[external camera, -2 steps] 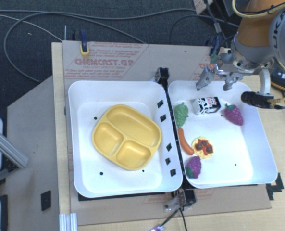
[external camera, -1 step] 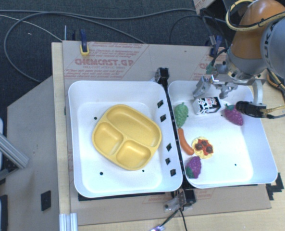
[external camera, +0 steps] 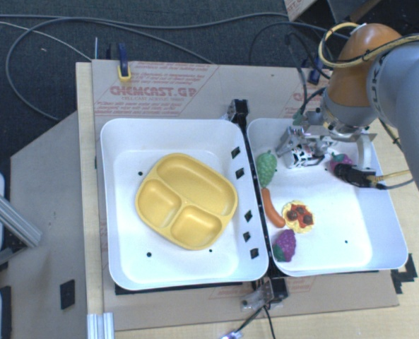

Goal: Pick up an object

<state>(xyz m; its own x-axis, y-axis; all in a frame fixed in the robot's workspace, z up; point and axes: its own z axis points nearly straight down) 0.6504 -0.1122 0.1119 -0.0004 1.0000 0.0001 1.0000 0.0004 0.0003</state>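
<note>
Camera view: your gripper (external camera: 302,149) hangs low over the right bin's (external camera: 379,249) far end — I cannot tell its state. Nearby lie green food (external camera: 266,167), a sausage (external camera: 271,207), a pizza piece (external camera: 298,216), purple grapes (external camera: 285,244). Left bin (external camera: 117,210) — yellow tray (external camera: 186,200).

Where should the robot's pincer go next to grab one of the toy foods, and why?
Probably a short move left, toward the green toy vegetable. The pincer hangs over the top of the right bin with no toy seen between its fingers. The green toy lies closest, beside the divider; the orange sausage, the pizza slice and the purple grapes lie farther down.
</note>
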